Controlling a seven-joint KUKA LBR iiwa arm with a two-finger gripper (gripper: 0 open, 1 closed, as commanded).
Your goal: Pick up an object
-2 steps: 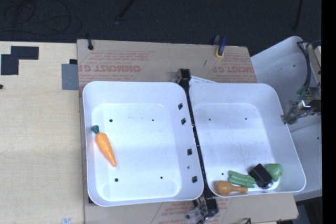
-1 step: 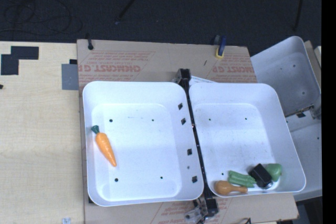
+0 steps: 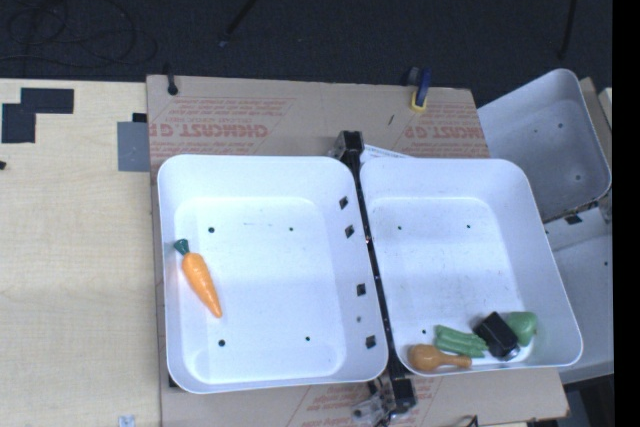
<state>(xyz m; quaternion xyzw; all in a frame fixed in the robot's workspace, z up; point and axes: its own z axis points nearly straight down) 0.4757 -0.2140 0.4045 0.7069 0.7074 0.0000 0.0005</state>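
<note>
An orange toy carrot (image 3: 201, 282) with a green top lies against the left wall of the left bin (image 3: 260, 177). In the near right corner of the right bin (image 3: 450, 180) several small things sit together. They are a tan pear-shaped piece (image 3: 437, 358), a green bean-like piece (image 3: 460, 341), a black block (image 3: 496, 334) and a green rounded piece (image 3: 522, 323).
Both bins rest on a brown cardboard sheet (image 3: 300, 118) atop a light wooden bench (image 3: 70, 245). A black divider strip (image 3: 362, 255) runs between the bins. A grey metal plate (image 3: 545, 140) stands at the right, and a blue-yellow clamp (image 3: 421, 88) sits at the cardboard's far edge.
</note>
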